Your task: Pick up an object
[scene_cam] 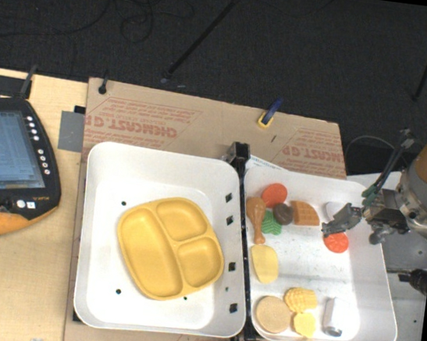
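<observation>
Cardboard sheet (pixel 204 125): lies under both bins. Red block print repeats across it, upside down to the camera. It looks like "CHEMC…", but the remaining letters are unclear.
Left bin (pixel 104 190): holds one item and none of the small objects, so it is no target for this step.
Right bin (pixel 358 292): holds all the small toy foods; the pick belongs here.
Pendant (pixel 5 168): sits well to the left on the bench. Its screen is lit, but the text is too small to read.
Yellow plate (pixel 170 246): has three compartments and lies flat in the left bin.
Arm (pixel 424 187): reaches in over the right bin's far right corner.
Gripper (pixel 336 222): is poised just above and beside the red disc. Nothing is visibly held, and I cannot tell whether it is released or clenched.
Red disc (pixel 336 243): likely the task's thing. It lies flat in the right bin's upper right part, apart from the other pieces.
Advice: centre over the disc before descending. It is thin and flat, so come right down to the bin floor and close across its edge.
Orange wedge (pixel 305 214): the nearest neighbour, to the disc's left; avoid nudging it.
Grey piece (pixel 331 316): lies near the front rim, well clear.
</observation>
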